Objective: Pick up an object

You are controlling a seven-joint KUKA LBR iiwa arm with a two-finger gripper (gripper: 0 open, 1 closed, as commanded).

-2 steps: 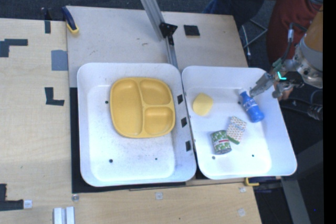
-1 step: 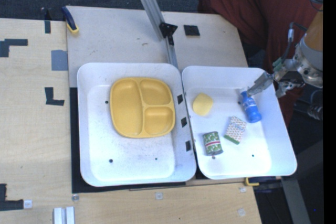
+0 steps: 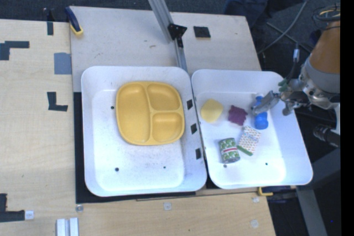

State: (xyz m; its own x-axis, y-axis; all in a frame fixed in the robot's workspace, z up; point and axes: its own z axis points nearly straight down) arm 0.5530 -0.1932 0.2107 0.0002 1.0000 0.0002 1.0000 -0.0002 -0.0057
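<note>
The right bin (image 3: pixel 287 168) holds several small objects. A yellow rounded piece (image 3: pixel 211 110) lies at its left, with a purple lump (image 3: pixel 237 115) beside it. A blue object (image 3: pixel 260 120) sits near the middle. A green printed can (image 3: pixel 229 150) and a patterned pouch (image 3: pixel 249 141) lie toward the front. My gripper (image 3: pixel 266 103) reaches in from the right and hovers just above the blue object, partly covering its top. Whether anything is in its grasp cannot be made out.
The left bin (image 3: pixel 99 174) carries a yellow divided plate (image 3: pixel 150 113). A metal pole (image 3: pixel 157 0) slants up from between the bins. The arm's orange band (image 3: pixel 331 52) stands over the right bin's far right edge.
</note>
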